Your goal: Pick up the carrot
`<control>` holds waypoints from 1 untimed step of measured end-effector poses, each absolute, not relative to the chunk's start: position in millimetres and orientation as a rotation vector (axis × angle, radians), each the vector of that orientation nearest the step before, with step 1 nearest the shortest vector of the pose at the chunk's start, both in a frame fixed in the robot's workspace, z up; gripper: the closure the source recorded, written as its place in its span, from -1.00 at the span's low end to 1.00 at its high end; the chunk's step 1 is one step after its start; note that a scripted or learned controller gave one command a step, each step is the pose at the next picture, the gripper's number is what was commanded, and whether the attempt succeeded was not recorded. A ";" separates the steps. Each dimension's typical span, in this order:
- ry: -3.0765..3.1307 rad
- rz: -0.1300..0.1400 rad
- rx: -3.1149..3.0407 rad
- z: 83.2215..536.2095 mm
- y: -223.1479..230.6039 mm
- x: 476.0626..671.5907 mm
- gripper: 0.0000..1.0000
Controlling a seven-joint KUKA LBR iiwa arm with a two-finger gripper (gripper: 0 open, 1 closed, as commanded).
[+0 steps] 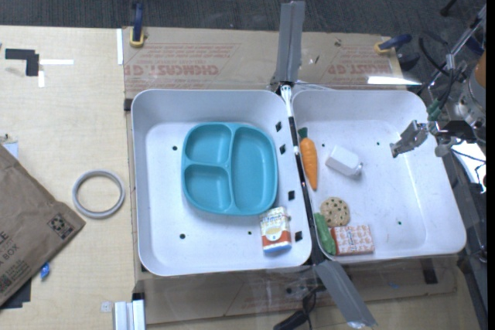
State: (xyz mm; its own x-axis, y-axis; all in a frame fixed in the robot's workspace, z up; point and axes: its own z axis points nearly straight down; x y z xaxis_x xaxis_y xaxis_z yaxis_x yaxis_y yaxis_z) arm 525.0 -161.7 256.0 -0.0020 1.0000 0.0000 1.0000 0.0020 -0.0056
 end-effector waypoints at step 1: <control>-2.314 0.008 -2.117 202.2 -73.3 485.6 -1.00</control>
